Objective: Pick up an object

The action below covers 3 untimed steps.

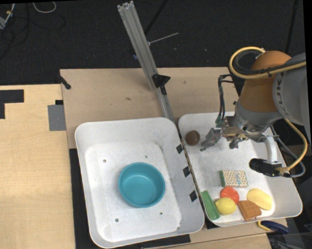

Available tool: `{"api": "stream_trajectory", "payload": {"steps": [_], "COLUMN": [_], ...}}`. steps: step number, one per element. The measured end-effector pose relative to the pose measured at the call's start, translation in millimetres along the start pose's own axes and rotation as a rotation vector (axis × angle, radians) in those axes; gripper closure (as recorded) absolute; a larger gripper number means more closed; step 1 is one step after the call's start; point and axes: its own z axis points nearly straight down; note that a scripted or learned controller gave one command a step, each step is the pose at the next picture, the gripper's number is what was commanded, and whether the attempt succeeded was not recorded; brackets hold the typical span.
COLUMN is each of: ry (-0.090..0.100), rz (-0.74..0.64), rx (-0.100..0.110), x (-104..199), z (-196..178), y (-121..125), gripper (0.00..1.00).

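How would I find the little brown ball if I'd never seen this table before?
Look at the right white bin, the one with the small toys in it. Most of them crowd its near edge, but the brown ball sits alone at the far left corner, just left of the gripper. It is the only round, dark brown thing there.

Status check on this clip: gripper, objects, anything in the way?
Gripper open over right bin, holding nothing. Brown ball just left of fingertips. Other items clustered at near end; path unobstructed.
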Motion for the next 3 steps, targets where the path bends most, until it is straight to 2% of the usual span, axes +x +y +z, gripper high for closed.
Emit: {"api": "stream_trajectory", "payload": {"steps": [1,2,3], "ry": [0.000,-0.001,-0.001], "rz": [0.000,0.002,0.000], "rx": [-0.001,-0.005,-0.008], "x": [0.5,-0.4,4.2], "z": [52.8,40.2,-3.6], "y": [-0.7,0.1,3.8], "gripper": [0.00,1.00,1.00]}}
